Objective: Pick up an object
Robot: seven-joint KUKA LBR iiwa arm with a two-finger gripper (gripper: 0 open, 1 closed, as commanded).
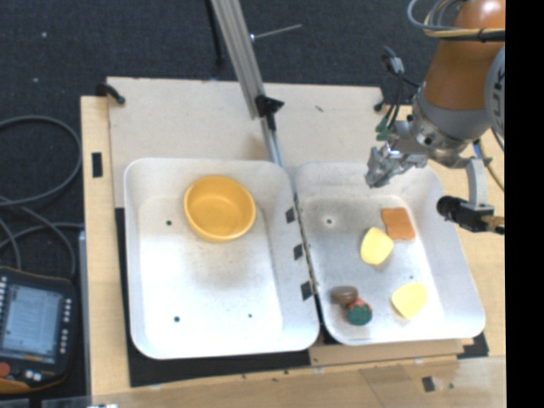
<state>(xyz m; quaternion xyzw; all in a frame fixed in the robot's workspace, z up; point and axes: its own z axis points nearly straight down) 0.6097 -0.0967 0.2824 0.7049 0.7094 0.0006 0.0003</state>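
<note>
Tool (380, 170) above right bin (442, 313) far edge, grip state unclear. Orange block (398, 223), two yellow pieces (376, 247) inside. Yellow bowl (220, 207) in left bin (153, 330). Surface (178, 117) pale wood; dark carpet (85, 24), cables around.

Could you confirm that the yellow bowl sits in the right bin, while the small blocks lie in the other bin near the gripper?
Not quite: the camera view shows the yellow bowl in the left bin, not the right. The small blocks do lie in the other bin, the right one, near the gripper.
</note>
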